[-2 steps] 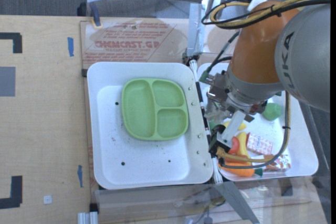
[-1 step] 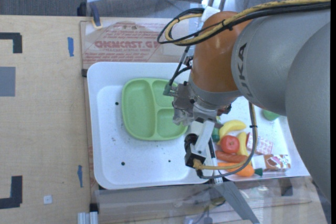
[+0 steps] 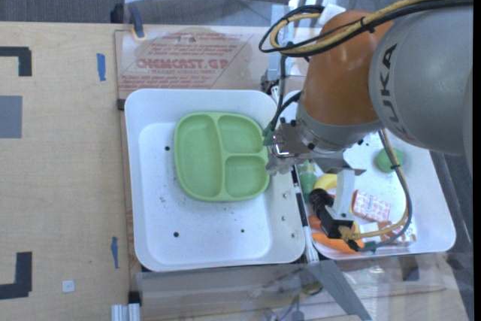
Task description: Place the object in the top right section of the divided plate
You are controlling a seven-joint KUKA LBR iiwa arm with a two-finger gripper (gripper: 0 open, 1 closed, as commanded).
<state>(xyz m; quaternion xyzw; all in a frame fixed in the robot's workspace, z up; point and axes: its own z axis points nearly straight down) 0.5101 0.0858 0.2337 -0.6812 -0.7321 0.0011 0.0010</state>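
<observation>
Sitting in the left bin (image 3: 150, 237), the green divided plate (image 3: 222, 155) is waiting with all three sections bare, so you are looking at the carrying or reaching step. Which object is meant is not clear; several small things, a green ball (image 3: 388, 158) among them, are lying in the right bin (image 3: 440, 225). The claw (image 3: 279, 150) is hovering at the plate's right rim, and you cannot tell its state or whether it is carrying anything. Next you are probably needing to bring it over the top right section (image 3: 239, 134). The arm's orange band (image 3: 338, 71) is hiding much of the right bin.
</observation>
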